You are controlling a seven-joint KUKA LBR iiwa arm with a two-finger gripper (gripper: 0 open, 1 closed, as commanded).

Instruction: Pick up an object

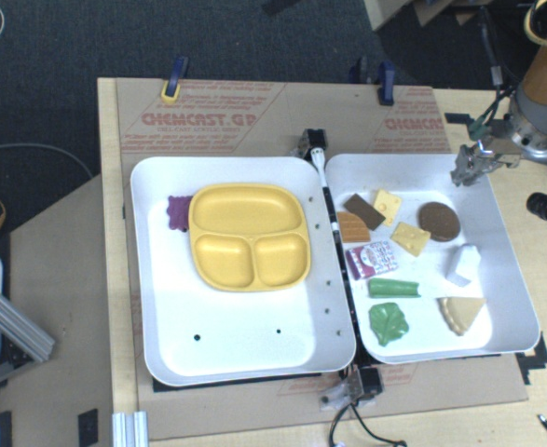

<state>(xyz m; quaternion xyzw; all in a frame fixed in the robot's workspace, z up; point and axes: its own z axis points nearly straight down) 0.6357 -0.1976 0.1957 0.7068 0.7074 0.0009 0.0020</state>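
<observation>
Several small items crowd the right bin (501,240); gripper (471,166), finger state indiscernible, hovers at its rim and risks striking it.

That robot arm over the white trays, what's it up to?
It is set to pick up an object. Its gripper hangs over the upper right corner of the right bin, which holds toy food such as a brown round piece, cheese pieces and green vegetables. It holds nothing. The left bin carries a yellow divided plate and a purple piece.
</observation>
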